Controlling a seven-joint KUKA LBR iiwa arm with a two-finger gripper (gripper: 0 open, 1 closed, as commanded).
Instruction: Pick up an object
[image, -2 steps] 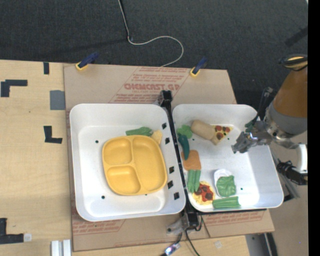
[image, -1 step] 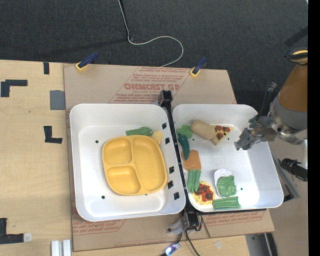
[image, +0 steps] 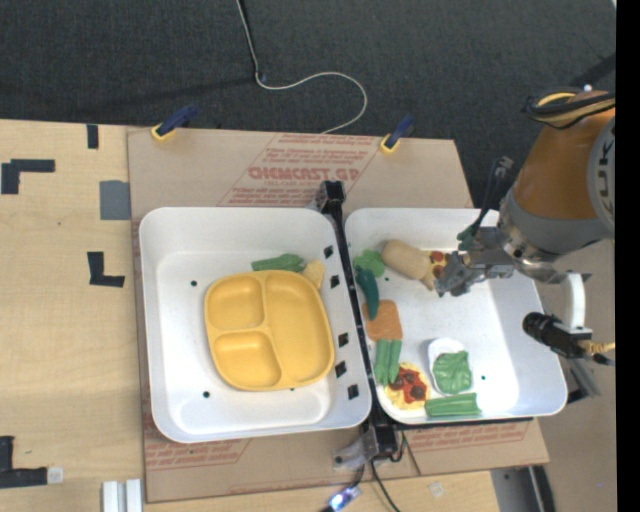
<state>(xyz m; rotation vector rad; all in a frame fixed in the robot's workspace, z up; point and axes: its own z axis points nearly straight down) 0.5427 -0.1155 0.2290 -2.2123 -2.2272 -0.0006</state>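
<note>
My gripper (image: 447, 280) hangs over the right bin (image: 515, 350), just right of a tan bread-roll piece (image: 405, 258) with a red and yellow bit beside it. Whether anything is between the fingers is hidden by the dark gripper body. Other toy food lies in the right bin: a green vegetable (image: 368, 272), a brown toast slice (image: 384, 322), a green bean pod (image: 386, 356), a pizza-like piece (image: 404, 384), a white dish with green lettuce (image: 451, 368) and a green strip (image: 452, 406).
The left bin (image: 165, 300) holds a yellow divided plate (image: 268, 330) with a green piece (image: 277, 263) and a pale yellow piece (image: 314, 272) at its far edge. A black divider clip (image: 330, 195) sits between the bins. The arm's orange band (image: 565, 160) looms at right.
</note>
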